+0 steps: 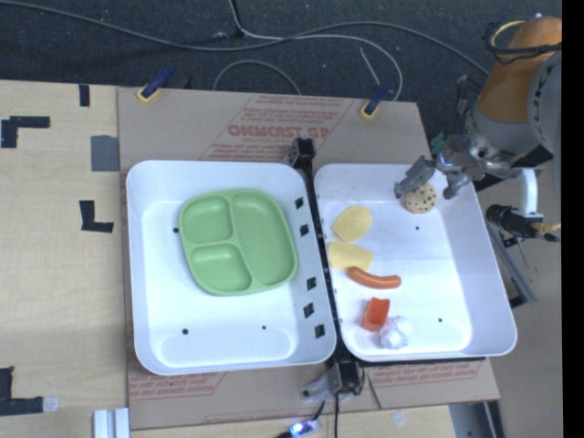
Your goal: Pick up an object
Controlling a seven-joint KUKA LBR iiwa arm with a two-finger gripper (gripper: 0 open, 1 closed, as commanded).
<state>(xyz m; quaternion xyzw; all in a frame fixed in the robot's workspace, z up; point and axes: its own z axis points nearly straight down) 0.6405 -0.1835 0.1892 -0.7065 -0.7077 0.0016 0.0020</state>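
Target object: a round, speckled tan cookie (420,201) looks like the thing being gone for, judging by where the arm is; it lies in the far right part of the right bin (474,322).
Cookie's contact: it rests on the bin floor, not lifted, as far as the slanted view lets me judge.
Gripper (429,177): just above and around the cookie, reaching in from the right.
Fingers: spread apart, one prong at the cookie's left and one at its right; neither is clearly pressing on it, so nothing is held.
Arm: grey with an orange band (522,67) at the far right, wrist tilted down toward the bin.
Other pickable things, same bin: a pale yellow chip-like piece (352,221) left of the cookie, a second yellow piece (348,256) nearer, an orange-red sausage shape (374,280) touching that piece's near side, a red block (375,314) and a white crumpled item (393,336) at the near edge.
Left bin (155,336): carries a green divided tray (238,241), well apart from the gripper.
Surface: cardboard sheet (274,126) under both bins, held by clips at its far corners.
Done so far: the approach; the gripper is placed over one object.
Left to do: descend the last bit if needed, close on the cookie, and raise it clear of the bin.
Progress judgement: early to middle; the grasp itself has not happened.
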